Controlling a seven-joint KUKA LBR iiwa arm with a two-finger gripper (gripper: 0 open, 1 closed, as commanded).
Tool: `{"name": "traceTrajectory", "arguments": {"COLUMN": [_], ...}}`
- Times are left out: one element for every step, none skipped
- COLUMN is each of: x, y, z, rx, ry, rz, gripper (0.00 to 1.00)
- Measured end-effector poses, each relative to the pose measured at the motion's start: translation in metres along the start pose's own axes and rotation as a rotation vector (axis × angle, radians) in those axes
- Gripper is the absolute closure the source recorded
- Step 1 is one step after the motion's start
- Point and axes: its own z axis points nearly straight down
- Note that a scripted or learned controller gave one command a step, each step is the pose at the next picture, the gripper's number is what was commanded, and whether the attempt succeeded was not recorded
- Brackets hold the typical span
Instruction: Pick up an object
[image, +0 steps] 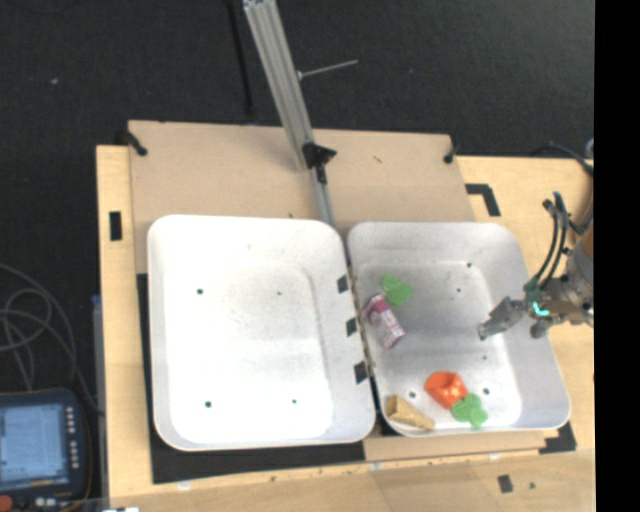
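With its claw spread and holding nothing, the gripper hangs up-right of the orange object, so it should centre over that before descending

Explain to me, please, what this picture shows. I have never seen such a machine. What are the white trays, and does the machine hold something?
A camera fixed above the bench looks down at a slant. Two shallow white bins sit side by side: the left bin and the right bin. A robot arm reaches in from the right; its gripper hovers over the right bin's right side, with nothing visibly between its fingers. In that bin lie a green piece, a pink-and-white packet, an orange-red object, another green piece and a tan wedge.
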Motion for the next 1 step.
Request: {"name": "traceTrajectory", "arguments": {"x": [0.0], "y": [0.001], "z": [-0.0023], "rx": [-0.005], "ry": [-0.002], "rz": [0.0], "gripper": [0.0]}}
